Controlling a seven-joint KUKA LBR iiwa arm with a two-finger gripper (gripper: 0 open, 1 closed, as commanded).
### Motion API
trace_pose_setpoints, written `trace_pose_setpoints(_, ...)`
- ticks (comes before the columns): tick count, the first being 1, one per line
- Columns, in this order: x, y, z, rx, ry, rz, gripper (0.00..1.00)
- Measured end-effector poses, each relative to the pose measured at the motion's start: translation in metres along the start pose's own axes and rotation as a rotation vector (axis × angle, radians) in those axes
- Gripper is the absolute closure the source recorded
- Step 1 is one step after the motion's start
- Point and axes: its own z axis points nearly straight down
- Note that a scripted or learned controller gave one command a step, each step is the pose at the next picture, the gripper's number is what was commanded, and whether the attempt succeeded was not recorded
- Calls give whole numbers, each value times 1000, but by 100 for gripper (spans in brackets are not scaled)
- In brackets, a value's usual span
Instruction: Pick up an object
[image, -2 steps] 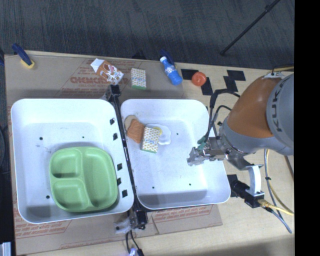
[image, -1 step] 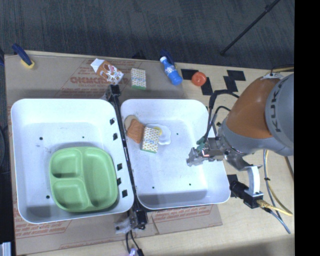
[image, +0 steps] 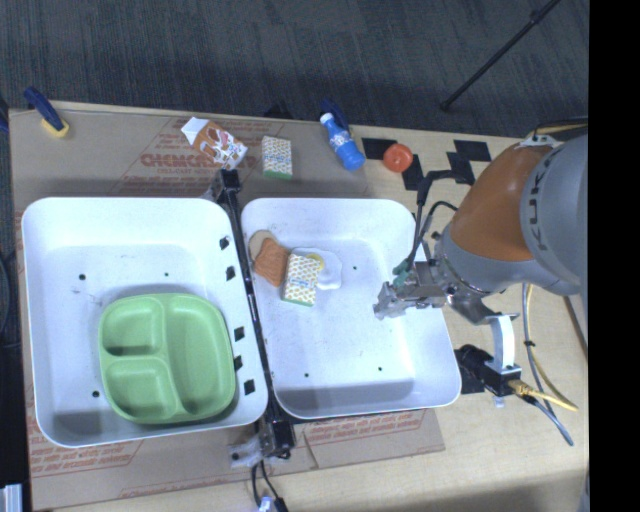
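1. Camera view: a small patterned yellow-white packet (image: 301, 277) lies in the right white bin (image: 340, 390), touching an orange-brown piece (image: 270, 262).
2. Likely light and slightly crushable; grasp across its narrow sides.
3. Gripper (image: 388, 303), right of the packet, holds nothing; its opening I cannot tell.

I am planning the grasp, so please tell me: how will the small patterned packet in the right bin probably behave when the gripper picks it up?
The patterned packet looks flat and thin, so it is probably light and may flex. It lies partly on an orange-brown item and a clear wrapper, so those may shift with it. The gripper is apart from it, near the right bin wall.
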Motion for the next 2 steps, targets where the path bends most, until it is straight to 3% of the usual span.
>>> trace_pose_setpoints(1, 13, -29, -19, 0, 2, 2, 100)
trace_pose_setpoints(2, -7, -29, -8, 2, 2, 1, 100)
